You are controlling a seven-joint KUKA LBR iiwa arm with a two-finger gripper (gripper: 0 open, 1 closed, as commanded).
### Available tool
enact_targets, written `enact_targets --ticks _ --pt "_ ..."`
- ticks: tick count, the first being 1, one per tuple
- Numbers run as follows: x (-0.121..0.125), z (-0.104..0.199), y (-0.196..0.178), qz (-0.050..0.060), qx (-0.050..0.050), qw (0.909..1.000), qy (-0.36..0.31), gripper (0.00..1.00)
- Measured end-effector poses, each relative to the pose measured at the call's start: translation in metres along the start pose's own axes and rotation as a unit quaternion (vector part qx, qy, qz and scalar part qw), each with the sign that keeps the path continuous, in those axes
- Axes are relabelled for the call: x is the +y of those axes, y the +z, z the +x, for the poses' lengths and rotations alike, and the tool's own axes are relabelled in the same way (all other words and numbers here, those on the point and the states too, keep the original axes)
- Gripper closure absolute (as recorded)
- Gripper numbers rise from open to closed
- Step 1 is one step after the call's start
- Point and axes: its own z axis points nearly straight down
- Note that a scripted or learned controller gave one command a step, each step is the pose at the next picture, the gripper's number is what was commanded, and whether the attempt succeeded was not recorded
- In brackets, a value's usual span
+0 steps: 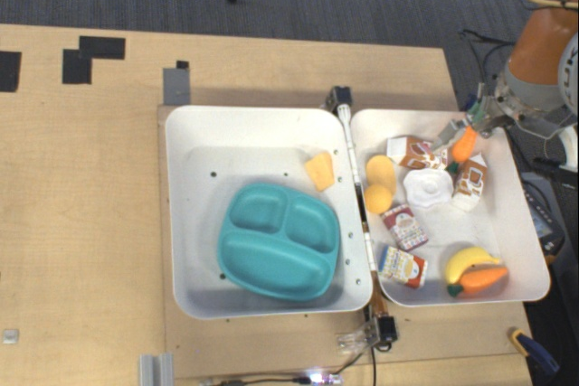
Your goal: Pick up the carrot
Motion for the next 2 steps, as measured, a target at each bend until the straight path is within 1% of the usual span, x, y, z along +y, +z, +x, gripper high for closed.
enact_targets --ticks 1,2 --pt "-0.005 0.002 0.009 -0.006 -0.003 0.9999 -0.011 0.0" --pt "-0.002 0.003 -0.003 -0.008 -0.002 0.9999 -0.012 1.0"
